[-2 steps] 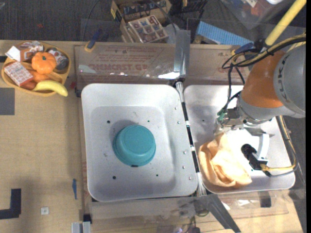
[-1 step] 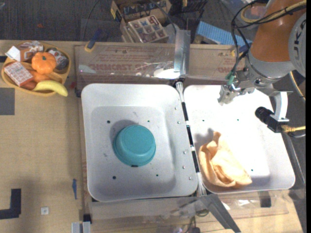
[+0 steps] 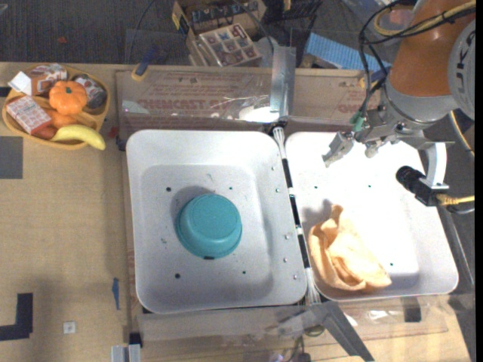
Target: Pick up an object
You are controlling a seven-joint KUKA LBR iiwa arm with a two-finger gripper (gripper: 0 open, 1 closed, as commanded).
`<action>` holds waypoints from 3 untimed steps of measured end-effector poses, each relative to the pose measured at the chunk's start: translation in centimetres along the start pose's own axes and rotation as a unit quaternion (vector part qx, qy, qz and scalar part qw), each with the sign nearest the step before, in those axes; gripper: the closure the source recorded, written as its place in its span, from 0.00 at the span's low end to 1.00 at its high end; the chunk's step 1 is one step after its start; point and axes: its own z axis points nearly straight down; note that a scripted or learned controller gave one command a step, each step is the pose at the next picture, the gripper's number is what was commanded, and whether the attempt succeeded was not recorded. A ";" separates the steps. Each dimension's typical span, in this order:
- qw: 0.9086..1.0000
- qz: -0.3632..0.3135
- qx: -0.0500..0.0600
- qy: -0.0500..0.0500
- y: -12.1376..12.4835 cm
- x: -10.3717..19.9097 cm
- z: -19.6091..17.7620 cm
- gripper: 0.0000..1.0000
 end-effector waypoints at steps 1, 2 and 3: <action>0.994 -0.112 0.001 0.001 -9.7 -3.4 10.4 0.00; 0.987 -0.162 -0.003 -0.001 -5.3 -3.4 14.7 0.00; 0.987 -0.160 -0.006 -0.002 -5.3 -3.6 13.5 1.00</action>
